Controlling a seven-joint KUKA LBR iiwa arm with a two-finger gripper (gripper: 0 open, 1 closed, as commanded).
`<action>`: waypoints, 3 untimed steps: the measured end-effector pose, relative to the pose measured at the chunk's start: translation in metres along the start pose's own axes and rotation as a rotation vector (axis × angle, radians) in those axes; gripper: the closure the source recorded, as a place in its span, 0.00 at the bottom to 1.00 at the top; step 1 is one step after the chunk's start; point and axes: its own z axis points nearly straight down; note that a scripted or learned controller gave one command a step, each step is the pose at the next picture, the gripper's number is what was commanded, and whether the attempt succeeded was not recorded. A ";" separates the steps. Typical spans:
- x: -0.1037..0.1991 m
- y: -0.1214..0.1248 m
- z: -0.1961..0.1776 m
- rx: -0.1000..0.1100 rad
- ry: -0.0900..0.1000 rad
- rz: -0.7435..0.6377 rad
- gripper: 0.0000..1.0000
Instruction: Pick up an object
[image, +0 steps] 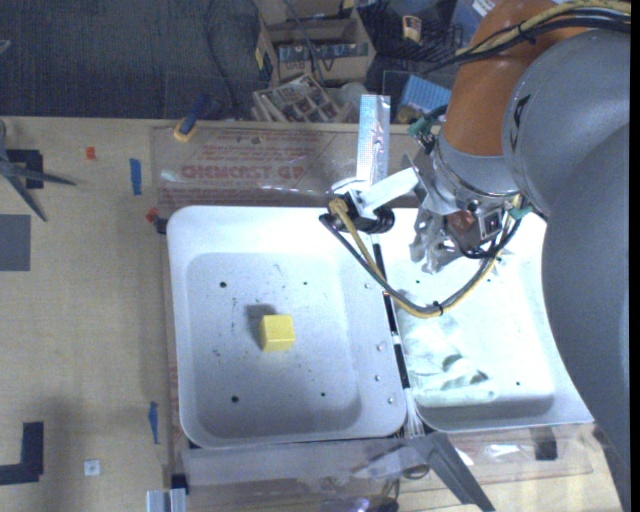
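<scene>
Gripper (432, 252) hanging over the upper left part of the right bin (520, 395), near the seam between the two bins. Fingers pale and blurred against the white plastic; impossible to tell whether apart or together. Nothing visible between them. Above the fingers, a cluttered wrist with small metal parts and a hint of red. A yellow and black cable (400, 290) looping from a white bracket at the upper left of the wrist, down across the seam, then curving back up toward the gripper. Above that, an orange band (480, 110) around the arm, then the broad grey arm (585, 200) filling the right side and covering part of the right bin.

Yellow cube (277, 332) lying alone near the middle of the left bin (200, 250), well apart from the gripper, with a small grey shadow at its upper left. Dark specks and a few small holes scattered over that bin's floor. On the right bin's floor, faint grey-green marks or objects, too washed out to identify.

Both bins resting side by side on a light wooden bench (80, 330). Clear plastic sheet with reversed red lettering (250, 165) lying behind the left bin. Blue tape marks and dark tools at the bench's left edge.
</scene>
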 end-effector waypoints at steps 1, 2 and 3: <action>0.010 -0.049 0.040 0.001 0.001 0.030 1.00; -0.012 -0.066 -0.019 -0.001 0.001 -0.096 1.00; -0.019 -0.026 0.075 0.001 -0.001 0.171 1.00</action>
